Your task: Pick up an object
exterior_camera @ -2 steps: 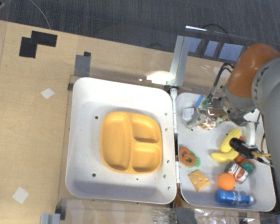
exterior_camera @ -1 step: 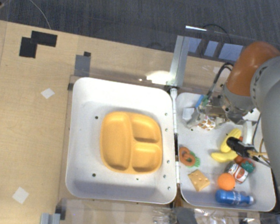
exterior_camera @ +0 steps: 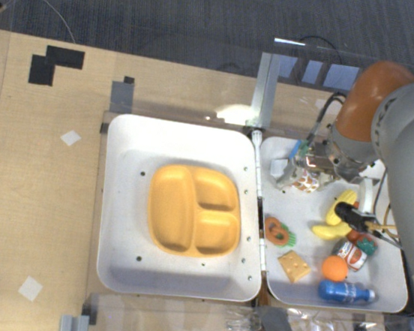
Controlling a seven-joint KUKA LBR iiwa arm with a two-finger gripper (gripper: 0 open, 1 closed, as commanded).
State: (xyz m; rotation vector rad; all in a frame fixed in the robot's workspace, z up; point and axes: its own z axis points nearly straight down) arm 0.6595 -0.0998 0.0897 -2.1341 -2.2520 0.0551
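My claw (exterior_camera: 303, 166): low over the right shallow white bin's (exterior_camera: 395, 288) far left corner; grip, I cannot tell
Patterned brown-and-white object (exterior_camera: 307, 183): just beneath my claw
Yellow banana (exterior_camera: 336, 216): nearby
Left bin: yellow divided plastic tray (exterior_camera: 192, 208)

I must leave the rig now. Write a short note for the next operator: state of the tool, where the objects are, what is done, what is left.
Tool: low at the back of the right bin, over a small patterned item; grip state not readable, nothing visibly held.
Right bin: banana, orange ball, blue bottle, red can, cracker, small green and orange toy.
Left bin: yellow divided tray.
Done: approach. Left: confirm a grasp and lift.
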